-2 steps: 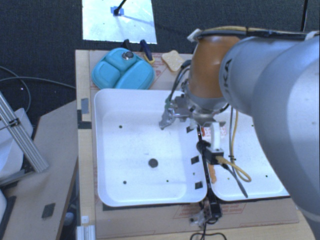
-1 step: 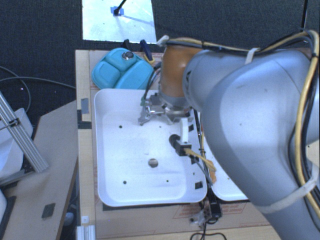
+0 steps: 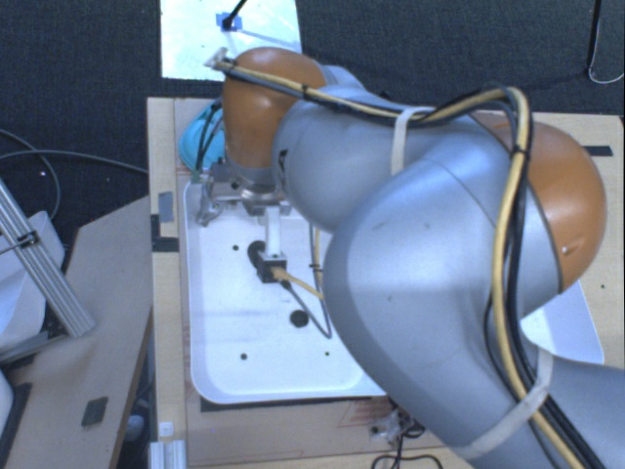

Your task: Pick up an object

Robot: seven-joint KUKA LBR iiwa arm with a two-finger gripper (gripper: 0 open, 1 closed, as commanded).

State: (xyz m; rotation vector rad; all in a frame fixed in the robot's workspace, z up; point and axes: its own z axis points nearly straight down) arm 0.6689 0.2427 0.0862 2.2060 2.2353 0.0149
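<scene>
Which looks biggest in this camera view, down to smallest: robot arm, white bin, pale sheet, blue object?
1. robot arm, nearest the camera, so flattered
2. white bin, partly covered by the arm
3. pale sheet
4. blue object, partly hidden

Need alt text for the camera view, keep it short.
A grey-and-orange arm reaches in from the right and covers most of the view, with its hand over the far end of a white bin. A blue object lies at the bin's far corner, beside the hand. Nothing is seen held.
</scene>
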